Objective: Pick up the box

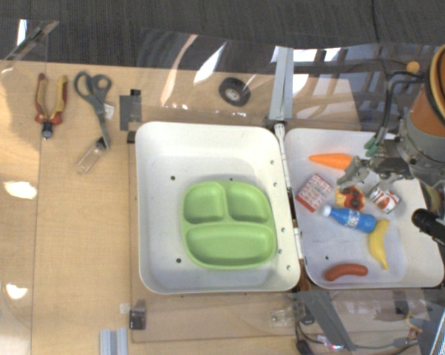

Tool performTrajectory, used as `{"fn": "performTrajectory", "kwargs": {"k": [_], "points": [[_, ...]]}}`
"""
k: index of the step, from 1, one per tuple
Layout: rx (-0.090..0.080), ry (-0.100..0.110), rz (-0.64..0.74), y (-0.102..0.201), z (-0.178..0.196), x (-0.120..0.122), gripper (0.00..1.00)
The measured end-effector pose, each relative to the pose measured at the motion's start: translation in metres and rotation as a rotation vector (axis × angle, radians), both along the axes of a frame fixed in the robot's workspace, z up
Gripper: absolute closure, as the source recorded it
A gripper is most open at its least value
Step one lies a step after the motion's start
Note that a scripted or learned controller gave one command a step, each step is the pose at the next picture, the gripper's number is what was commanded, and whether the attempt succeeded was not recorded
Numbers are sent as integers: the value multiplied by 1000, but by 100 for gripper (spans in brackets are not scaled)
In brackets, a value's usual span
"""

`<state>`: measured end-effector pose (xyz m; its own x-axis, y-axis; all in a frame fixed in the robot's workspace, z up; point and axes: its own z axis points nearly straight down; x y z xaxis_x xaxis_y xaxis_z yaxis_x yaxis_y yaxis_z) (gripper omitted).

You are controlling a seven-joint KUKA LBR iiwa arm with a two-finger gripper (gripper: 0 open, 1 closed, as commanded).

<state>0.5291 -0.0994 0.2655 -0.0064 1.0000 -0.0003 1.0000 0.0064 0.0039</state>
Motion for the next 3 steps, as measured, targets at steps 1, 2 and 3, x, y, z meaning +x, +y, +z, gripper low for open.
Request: {"fn": "performTrajectory", "kwargs": {"k": [1, 2, 3], "points": [[0, 2, 201, 12, -104, 61, 0], [0, -2, 90, 11, -170, 54, 0], [0, -8, 92, 12, -158, 57, 100]]}}
